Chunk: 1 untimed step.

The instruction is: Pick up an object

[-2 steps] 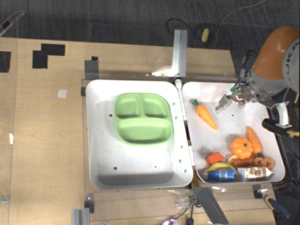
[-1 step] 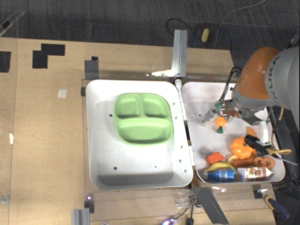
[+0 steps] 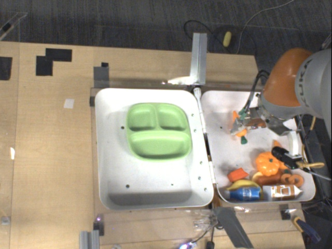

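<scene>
My gripper (image 3: 240, 125) hangs low over the upper middle of the right bin (image 3: 223, 154), reaching in from the right. A small orange and green piece (image 3: 242, 135) shows right at its tip; I cannot tell whether it is held or just lies beneath. Along the bin's front right sit an orange pumpkin (image 3: 267, 163), a yellow banana (image 3: 244, 183), a blue can (image 3: 245, 193), a small red block (image 3: 237, 175), a brown and white bottle (image 3: 282, 192) and a brown ring-shaped piece (image 3: 291, 179).
The left bin (image 3: 111, 139) holds a green divided plate (image 3: 157, 129) in its upper middle. A metal post (image 3: 199, 56) stands behind the wall between the two bins. The grey and orange arm (image 3: 295, 84) covers the right bin's far right corner.
</scene>
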Motion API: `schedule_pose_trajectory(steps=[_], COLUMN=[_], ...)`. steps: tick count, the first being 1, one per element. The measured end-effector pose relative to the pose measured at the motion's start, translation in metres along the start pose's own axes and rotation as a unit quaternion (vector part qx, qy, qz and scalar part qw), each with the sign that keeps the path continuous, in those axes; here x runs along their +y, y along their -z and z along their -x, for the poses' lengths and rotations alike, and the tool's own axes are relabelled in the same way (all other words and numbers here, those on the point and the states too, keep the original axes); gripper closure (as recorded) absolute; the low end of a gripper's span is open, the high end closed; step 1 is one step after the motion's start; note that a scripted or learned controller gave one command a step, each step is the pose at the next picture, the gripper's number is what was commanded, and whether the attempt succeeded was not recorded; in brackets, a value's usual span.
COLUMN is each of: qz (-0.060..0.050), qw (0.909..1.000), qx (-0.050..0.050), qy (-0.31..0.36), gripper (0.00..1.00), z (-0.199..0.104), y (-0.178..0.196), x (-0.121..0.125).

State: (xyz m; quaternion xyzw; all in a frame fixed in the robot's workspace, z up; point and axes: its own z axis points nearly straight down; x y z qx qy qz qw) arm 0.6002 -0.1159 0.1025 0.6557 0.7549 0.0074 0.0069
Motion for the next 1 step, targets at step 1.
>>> schedule_pose_trajectory(steps=[1], qz=[-0.007], qw=[0.9944], qx=[-0.001], qy=[-0.105], gripper=[1.00], z=[-0.0439], y=[0.0834], x=[0.0320])
